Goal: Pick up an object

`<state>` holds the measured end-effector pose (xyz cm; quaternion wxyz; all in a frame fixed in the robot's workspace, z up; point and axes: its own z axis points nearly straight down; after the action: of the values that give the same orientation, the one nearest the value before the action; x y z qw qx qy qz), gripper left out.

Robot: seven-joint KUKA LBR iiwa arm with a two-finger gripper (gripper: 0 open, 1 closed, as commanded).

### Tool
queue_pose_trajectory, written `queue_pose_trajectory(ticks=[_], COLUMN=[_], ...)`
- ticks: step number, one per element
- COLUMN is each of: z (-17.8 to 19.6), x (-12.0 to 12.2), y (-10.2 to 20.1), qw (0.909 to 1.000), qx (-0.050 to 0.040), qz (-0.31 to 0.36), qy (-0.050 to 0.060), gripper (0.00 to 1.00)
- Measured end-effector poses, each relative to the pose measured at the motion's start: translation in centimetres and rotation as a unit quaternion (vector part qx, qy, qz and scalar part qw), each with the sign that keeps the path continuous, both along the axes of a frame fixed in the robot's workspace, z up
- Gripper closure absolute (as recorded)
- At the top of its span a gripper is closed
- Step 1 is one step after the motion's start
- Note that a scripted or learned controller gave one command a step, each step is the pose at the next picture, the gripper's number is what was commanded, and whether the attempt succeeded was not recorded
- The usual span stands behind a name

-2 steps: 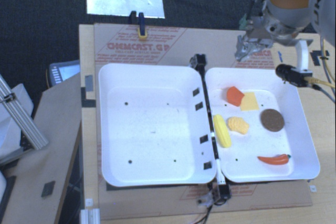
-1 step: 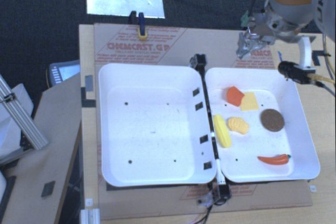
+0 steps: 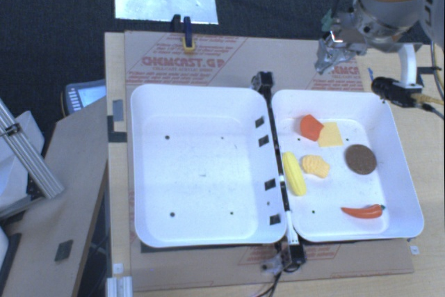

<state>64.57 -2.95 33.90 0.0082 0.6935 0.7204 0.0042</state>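
A: Jaw state?
B: Cannot tell; grey two-finger gripper [image 3: 329, 58] hovers above right white plastic bin's [image 3: 402, 149] far rim.
A: Target?
B: Orange wedge block [image 3: 311, 127], nearest; descend vertically, centred

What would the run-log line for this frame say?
gripper: above right bin's far rim, holding nothing | right bin: orange block, yellow banana, brown disc, red chili | pick: not started

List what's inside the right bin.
The right bin holds an orange block touching a pale yellow square piece, a brown round cookie, a yellow banana, a corn-like piece and a red chili pepper. Nothing is visibly stacked or covered.
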Motion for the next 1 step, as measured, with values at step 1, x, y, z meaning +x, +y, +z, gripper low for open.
queue_pose_trajectory(ticks=[1], z=[1.1], x=[0.07], y=[0.02], qw=[1.0], qx=[-0.0006], qz=[0.003], qy=[-0.002], gripper=[1.0])
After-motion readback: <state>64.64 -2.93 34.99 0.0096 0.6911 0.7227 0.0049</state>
